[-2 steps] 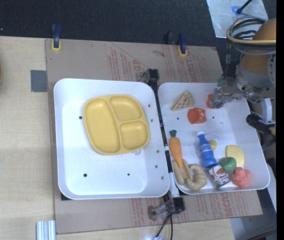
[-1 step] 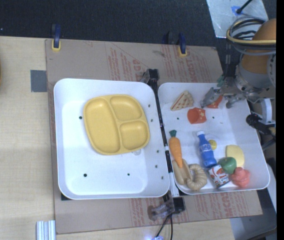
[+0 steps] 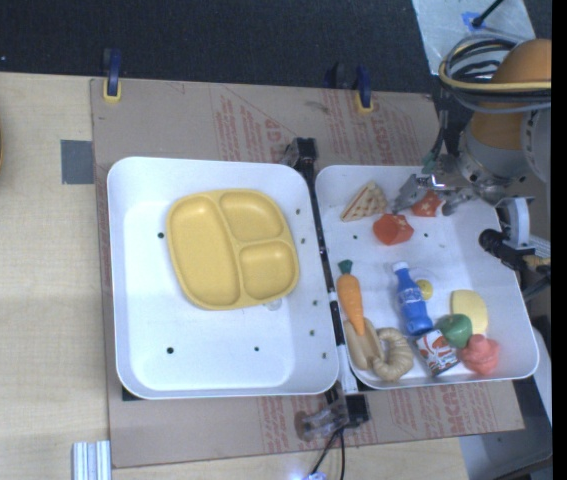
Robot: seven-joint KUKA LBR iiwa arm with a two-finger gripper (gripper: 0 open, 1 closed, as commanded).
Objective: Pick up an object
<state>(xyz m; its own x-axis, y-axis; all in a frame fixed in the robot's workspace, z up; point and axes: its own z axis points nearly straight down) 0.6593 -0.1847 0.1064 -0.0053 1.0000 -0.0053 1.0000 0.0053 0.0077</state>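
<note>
Bench [image 3: 33,298]: pale wood, overlaid by a brown cardboard sheet [image 3: 213,118] clamped along its far edge.

Left bin [image 3: 133,368]: shallow, white, holding a yellow three-compartment plate [image 3: 231,246] toward its far side.

Right bin [image 3: 503,278]: shallow, white, touching the left bin along its left edge, holding all the small items.

Arm [image 3: 508,88]: grey with orange band, over the right bin's far right corner.

Gripper [image 3: 431,190]: low at the far edge of the right bin; a small red piece [image 3: 425,206] sits at its tips, but whether the fingers clamp it cannot be told.

Contents, right bin:
- Carrot [image 3: 351,300], along the left edge.
- Blue bottle [image 3: 411,302], centre.
- Tan pretzel-like item [image 3: 391,356], near left corner.
- Sandwich wedge [image 3: 365,202], far left corner.
- Yellow lemon-like piece [image 3: 471,310], right edge.
- Red tomato-like piece [image 3: 393,229], just beside the gripper, toward the near side.
- Can [image 3: 437,353], green piece [image 3: 455,328], pink piece [image 3: 481,355], clustered at the near right corner.
</note>
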